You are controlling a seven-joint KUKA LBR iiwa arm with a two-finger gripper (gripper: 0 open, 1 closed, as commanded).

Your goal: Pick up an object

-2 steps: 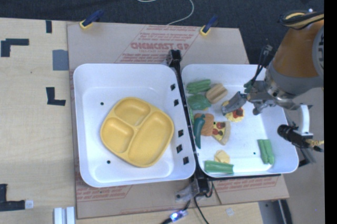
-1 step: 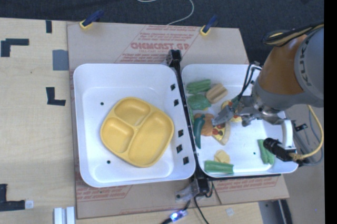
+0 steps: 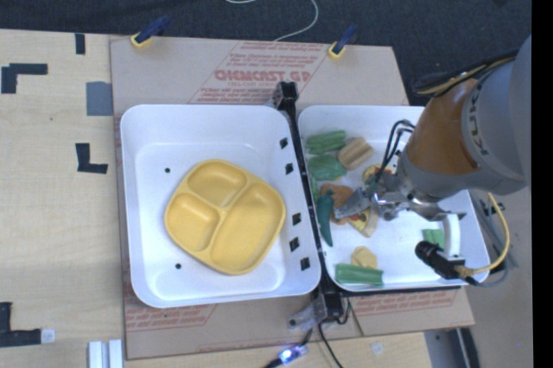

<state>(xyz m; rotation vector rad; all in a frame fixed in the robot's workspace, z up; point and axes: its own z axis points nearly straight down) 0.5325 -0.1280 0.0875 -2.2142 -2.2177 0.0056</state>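
The gripper [image 3: 359,204] is seen lowered among toy food in the right bin [image 3: 449,271]; its grasp cannot be told; a yellow plate [image 3: 225,215] is held in the left bin [image 3: 147,150].

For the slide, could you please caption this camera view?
KUKA arm's gripper lowered among toy food in the right bin, beside the left bin holding a yellow divided plate.

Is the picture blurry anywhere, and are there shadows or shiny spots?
In the camera view the light is soft and even; the yellow plate looks sharp and casts a faint shadow on the left bin. The small toys near the tool look a bit smudgy and hard to tell apart. The arm throws a soft shadow on the right bin. No strong glare.
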